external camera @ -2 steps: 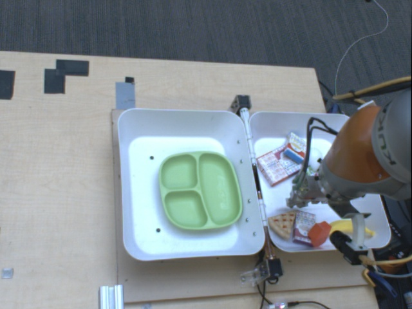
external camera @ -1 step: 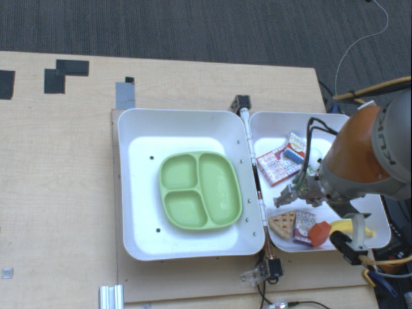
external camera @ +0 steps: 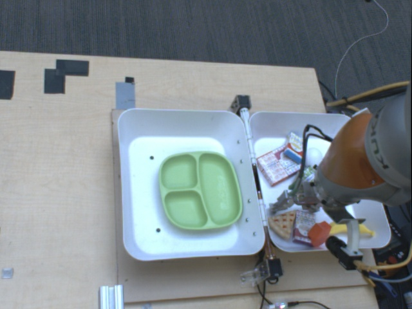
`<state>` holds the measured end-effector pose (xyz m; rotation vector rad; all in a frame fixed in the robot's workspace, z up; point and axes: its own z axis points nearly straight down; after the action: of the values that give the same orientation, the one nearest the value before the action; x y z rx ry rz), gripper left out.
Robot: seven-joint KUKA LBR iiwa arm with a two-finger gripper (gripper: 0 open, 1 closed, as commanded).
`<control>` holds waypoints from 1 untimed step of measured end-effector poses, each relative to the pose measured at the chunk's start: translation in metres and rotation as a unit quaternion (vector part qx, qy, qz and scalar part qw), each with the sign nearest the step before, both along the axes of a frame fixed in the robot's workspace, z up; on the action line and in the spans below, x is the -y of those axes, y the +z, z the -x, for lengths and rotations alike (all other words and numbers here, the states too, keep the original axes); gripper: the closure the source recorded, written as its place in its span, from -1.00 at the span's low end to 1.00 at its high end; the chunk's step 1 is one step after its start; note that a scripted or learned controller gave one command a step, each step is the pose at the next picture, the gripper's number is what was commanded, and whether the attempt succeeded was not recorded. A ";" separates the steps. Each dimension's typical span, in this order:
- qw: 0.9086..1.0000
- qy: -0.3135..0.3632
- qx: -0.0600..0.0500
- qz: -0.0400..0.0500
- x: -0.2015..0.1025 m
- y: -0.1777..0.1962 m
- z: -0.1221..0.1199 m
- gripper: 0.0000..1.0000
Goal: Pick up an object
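Nearest the camera, at the front of the right bin [external camera: 290, 115], lies a cluster of small items: a yellow piece [external camera: 364, 230], a red-orange piece [external camera: 318, 233], a small printed packet [external camera: 302, 226] and a wedge-shaped pizza slice toy [external camera: 282, 224], all touching or just beside one another; the gripper [external camera: 288, 203] hangs directly over the wedge's far edge, low in the bin, and whether it is spread or closed cannot be told from this angle, nor is anything seen held in it; the pizza slice toy is judged the likeliest object for the pick; it appears tan with reddish spots, flat and triangular, lying near the bin's left wall; it is judged light, probably stiff plastic or firm foam, not fragile but thin, so a grasp across its two slanted edges near the wide end looks soundest, since a hold on the flat face would likely slip; the neighbouring packet may be dragged along; farther back lie a red-and-white printed card [external camera: 278, 166] and a small blue item [external camera: 293, 154]; the arm [external camera: 351, 159] with its orange band covers the bin's right part; the left bin [external camera: 141, 172] holds a green divided plate [external camera: 199, 190], well apart from the gripper.
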<state>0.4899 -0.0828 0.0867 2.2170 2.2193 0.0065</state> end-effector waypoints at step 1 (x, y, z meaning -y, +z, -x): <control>1.000 0.001 0.003 0.000 0.000 0.012 -0.003 1.00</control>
<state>0.4924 -0.0825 0.0982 2.2115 2.2176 0.0137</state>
